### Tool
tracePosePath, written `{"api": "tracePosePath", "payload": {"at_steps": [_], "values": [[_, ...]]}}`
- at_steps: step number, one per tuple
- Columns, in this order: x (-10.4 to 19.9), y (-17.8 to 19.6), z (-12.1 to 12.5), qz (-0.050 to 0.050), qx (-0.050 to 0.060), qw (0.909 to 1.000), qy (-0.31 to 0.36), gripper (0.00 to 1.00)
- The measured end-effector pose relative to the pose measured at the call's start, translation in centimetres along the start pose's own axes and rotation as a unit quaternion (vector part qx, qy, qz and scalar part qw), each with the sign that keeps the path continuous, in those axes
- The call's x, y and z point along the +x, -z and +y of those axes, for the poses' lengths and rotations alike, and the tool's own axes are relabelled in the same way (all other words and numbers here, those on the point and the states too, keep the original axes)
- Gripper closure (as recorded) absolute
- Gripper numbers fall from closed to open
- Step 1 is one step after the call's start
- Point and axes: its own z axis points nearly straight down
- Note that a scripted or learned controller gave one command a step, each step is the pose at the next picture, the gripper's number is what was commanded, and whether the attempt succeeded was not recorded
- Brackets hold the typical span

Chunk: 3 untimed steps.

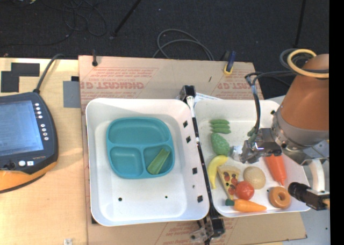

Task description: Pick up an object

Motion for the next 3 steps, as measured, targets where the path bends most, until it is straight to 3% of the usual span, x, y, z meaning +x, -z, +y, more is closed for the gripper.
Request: {"api": "tracePosePath", "payload": {"at_steps": [1,2,3], "values": [[0.0,-0.3,0.0,0.000,0.002,1.0000,-0.002,0.00],[-2.6,-16.8,-0.3,0.000,0.005,1.0000,-0.002,0.00],[-10.8,-17.5,1.1,-0.001,0.002,1.0000,-0.003,0.00]]}}
